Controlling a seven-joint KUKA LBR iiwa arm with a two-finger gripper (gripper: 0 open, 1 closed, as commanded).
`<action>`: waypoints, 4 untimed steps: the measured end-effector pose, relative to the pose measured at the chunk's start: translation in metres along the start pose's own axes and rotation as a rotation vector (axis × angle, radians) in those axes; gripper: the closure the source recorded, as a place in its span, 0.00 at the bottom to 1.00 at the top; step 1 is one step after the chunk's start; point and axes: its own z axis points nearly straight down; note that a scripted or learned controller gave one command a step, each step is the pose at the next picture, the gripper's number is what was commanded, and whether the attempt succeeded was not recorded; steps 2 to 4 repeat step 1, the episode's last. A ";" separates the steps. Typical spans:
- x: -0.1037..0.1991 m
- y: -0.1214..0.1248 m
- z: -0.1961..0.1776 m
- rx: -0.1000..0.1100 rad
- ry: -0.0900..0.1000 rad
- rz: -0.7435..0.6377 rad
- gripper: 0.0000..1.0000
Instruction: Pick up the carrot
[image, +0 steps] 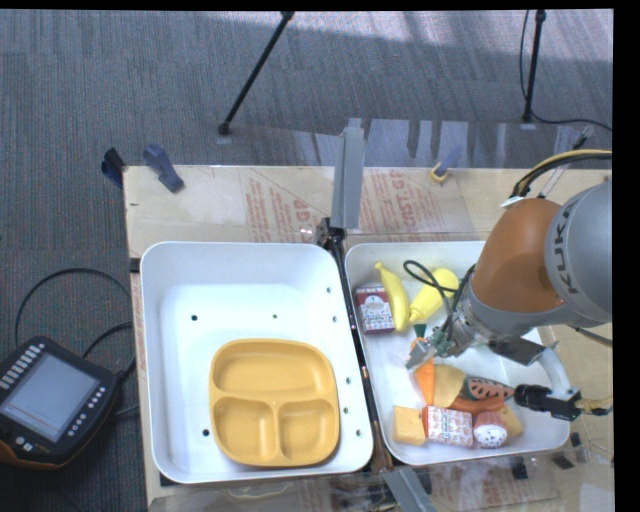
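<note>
Your gripper (428, 348) hangs just over the carrot (427, 381).
Right bin (455, 250); you cannot tell the finger state.

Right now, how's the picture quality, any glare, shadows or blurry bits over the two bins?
Camera view: lighting is soft and even, with no harsh glare on the left bin. The yellow tray is sharp, casting only a faint shadow. The arm shades part of the right bin, and the gripper above the carrot looks small and slightly soft. Long stand shadows cross the carpet at the top.
</note>
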 end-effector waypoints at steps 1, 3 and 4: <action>0.043 -0.014 -0.092 -0.005 -0.003 0.473 1.00; 0.043 -0.014 -0.092 -0.005 -0.003 0.473 1.00; 0.043 -0.014 -0.092 -0.005 -0.003 0.473 1.00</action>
